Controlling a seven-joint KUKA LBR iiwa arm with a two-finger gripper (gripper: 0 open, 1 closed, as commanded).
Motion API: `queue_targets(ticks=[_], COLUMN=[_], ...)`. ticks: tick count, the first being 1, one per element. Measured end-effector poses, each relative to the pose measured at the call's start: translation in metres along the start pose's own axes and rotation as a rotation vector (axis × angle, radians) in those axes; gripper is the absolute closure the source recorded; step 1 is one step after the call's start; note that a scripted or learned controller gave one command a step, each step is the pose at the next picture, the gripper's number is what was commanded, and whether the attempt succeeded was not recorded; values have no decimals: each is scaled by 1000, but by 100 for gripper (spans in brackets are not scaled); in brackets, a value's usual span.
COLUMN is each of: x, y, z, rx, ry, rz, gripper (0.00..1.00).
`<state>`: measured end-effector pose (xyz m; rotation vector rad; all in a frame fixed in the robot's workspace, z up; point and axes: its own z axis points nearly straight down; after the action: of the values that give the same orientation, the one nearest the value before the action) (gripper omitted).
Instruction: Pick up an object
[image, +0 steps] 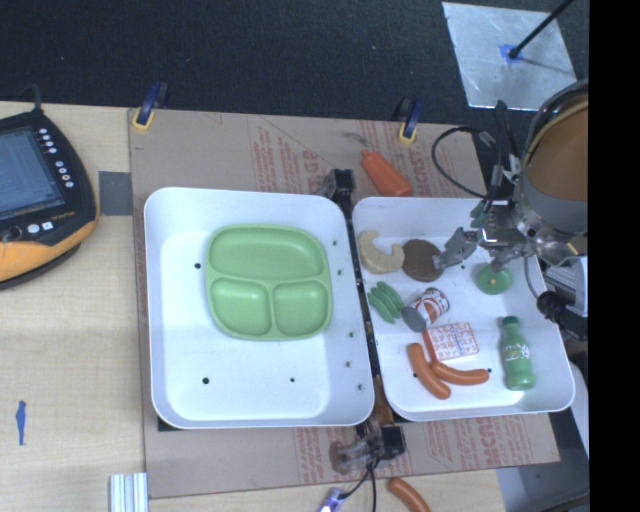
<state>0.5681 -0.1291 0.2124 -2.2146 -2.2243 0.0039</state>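
— Gripper (478, 240) position and state are asked for first.
— It is seen over the upper part of the right bin (560, 400), with its fingers spread and nothing held between them. A brown round piece (421, 260) lies just below and left of one fingertip, and a green disc (491, 279) just below the other.

— Which object is best taken?
— The brown round piece is judged the nearest candidate. A straight descent centred over it is advised, so that the tan curved piece (376, 252) touching its left side is not caught as well.

— What room is left for moving?
— Little is offered leftward: the bin's wall by the centre divider is near. More bare floor is found between the green disc and the green bottle (516, 352). The sausages (445, 374), the card (452, 342) and the small can (430, 304) are crowded lower down. The left bin (175, 330), bearing a green tray (268, 280), is well apart.
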Motion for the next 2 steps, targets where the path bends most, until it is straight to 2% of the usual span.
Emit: queue_targets(ticks=[1, 2], x=[24, 21], y=[32, 89], z=[121, 119], rx=[2, -1], ry=[-1, -1], rz=[-2, 0], gripper=[0, 0])
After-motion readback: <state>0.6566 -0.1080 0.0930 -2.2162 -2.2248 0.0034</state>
